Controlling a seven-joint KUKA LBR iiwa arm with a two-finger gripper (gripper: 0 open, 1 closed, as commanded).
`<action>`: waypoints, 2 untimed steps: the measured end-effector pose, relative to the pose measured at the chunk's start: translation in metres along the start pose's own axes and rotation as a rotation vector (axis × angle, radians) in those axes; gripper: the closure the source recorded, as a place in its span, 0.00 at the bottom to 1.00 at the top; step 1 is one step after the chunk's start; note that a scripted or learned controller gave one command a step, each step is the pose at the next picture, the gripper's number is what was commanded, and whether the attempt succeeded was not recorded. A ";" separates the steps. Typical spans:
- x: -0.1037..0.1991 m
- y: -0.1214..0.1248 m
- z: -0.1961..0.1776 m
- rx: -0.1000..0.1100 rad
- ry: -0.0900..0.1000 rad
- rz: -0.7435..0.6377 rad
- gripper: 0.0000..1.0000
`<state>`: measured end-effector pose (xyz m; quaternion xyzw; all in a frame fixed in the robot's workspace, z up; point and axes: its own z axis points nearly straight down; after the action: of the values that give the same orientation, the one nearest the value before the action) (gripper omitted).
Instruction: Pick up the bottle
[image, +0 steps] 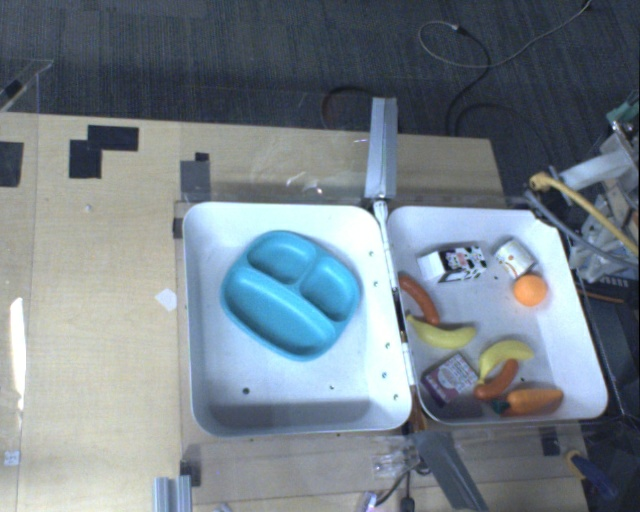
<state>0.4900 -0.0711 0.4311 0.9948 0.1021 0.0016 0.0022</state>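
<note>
While the left bin bears just a blue divided plate, the right bin holds the clutter. What I take for the bottle lies on its side at the bin's 11 o'clock: small, white, dark-labelled. A red sausage lies near, at its 7 o'clock, and a white cup at its 3 o'clock. It is probably light, stiff plastic, smooth and apt to roll, so pinch across the labelled middle. At the right edge, grey arm hardware leaves the gripper's state impossible to tell.
</note>
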 end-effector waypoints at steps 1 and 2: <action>0.072 -0.025 0.136 0.004 -0.006 0.000 1.00; 0.122 -0.035 0.076 0.002 -0.003 -0.064 1.00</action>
<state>0.6026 -0.0122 0.3550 0.9910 0.1338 -0.0001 0.0013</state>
